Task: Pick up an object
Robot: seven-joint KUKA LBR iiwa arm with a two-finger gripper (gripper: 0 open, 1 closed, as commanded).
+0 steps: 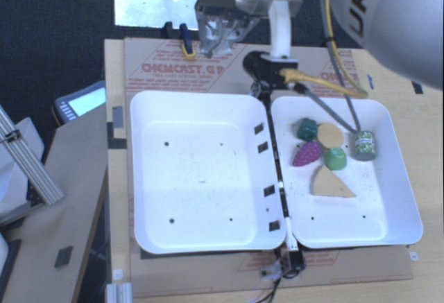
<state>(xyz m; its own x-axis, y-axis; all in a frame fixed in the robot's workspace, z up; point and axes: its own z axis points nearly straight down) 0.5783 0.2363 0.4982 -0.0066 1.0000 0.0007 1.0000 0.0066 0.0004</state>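
Two white bins sit on the desk (118, 73), the right bin (402, 204) holding the objects (326, 152) clustered together, while the jaws (215, 41) hang beyond the bins, their opening unclear.

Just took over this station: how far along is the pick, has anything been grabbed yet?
Nothing looks picked yet. The gripper sits high at the back of the bench, above the cardboard and outside both bins, with no object between its fingers. All the pieces lie in the right bin: dark green piece, tan round, magenta piece, green piece, tan wedge, small can. Left: reach over, descend, grasp, lift.
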